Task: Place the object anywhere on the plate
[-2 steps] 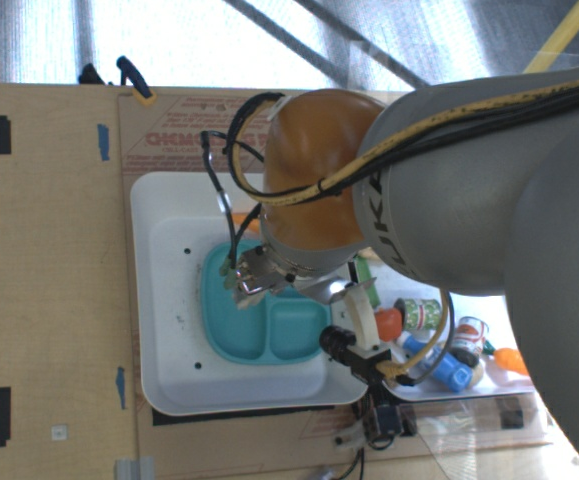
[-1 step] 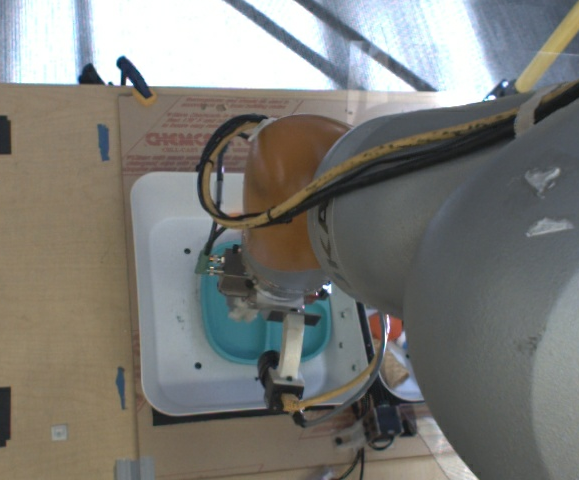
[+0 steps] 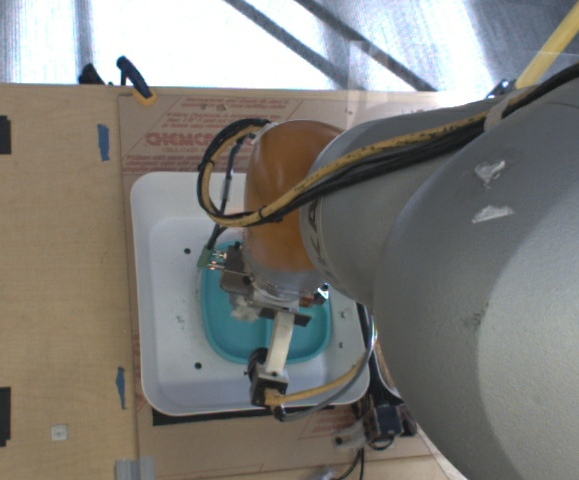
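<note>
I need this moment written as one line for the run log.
arm: over white bin | gripper: above teal plate | teal plate: inside white bin | grasp: cannot tell

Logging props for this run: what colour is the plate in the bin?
Teal. The plate shows best in the camera view, lying in the white bin.

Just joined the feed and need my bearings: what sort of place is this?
Probably a robotics lab test bench: a grey arm reaches over a white bin holding a teal plate, on a brown board marked with blue tape.
</note>
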Robot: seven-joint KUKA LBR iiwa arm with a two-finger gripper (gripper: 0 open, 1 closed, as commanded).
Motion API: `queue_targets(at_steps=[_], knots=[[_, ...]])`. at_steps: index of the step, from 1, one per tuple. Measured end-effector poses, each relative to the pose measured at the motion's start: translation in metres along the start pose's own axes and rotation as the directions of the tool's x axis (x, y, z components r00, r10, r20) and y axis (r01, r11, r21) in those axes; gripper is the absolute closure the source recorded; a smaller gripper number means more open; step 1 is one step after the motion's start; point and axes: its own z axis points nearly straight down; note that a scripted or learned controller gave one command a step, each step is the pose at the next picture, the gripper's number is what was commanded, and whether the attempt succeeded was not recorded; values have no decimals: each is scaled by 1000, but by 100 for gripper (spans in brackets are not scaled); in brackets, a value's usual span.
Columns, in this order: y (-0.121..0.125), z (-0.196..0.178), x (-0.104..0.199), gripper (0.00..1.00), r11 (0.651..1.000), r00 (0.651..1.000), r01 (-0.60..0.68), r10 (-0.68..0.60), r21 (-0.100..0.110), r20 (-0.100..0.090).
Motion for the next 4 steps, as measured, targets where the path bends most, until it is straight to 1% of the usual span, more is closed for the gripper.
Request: queue_targets(at_steps=[1, 2, 3, 4], knots=[[-12, -191, 12, 100, 970, 970, 244, -244, -16, -5], [-12, -198, 14, 100, 968, 969, 249, -249, -13, 1], [-12, -208, 16, 100, 967, 967, 253, -253, -15, 2], [-12, -207, 16, 0, 967, 968, 253, -253, -14, 3]])
